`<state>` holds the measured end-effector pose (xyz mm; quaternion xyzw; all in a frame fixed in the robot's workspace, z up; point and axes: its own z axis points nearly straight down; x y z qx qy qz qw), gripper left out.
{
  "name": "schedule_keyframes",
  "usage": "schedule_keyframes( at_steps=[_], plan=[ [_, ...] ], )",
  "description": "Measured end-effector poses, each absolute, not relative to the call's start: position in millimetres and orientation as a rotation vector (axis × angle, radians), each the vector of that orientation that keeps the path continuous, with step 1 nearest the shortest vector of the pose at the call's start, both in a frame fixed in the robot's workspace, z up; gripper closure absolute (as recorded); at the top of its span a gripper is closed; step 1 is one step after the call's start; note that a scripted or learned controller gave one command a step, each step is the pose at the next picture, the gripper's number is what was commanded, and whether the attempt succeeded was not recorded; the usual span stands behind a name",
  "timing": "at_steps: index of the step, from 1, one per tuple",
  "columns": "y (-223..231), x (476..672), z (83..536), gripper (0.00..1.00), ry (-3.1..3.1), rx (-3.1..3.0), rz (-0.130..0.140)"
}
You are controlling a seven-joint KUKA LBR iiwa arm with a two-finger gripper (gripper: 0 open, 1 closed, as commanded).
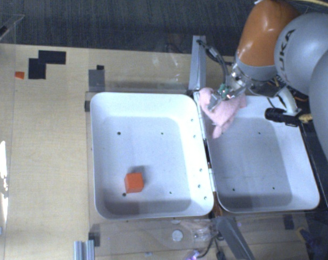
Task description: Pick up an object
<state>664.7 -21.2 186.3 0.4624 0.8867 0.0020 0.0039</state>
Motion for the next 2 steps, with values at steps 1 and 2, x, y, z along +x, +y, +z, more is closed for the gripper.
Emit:
schedule_keyframes(
  at_steps=[1,2],
  plan=[
    [-18.5,644.0,186.1,1.00,2.806,1.393,0.006],
    [5.4,665.2,186.5,1.00,2.802,1.405,0.006]
  ],
)
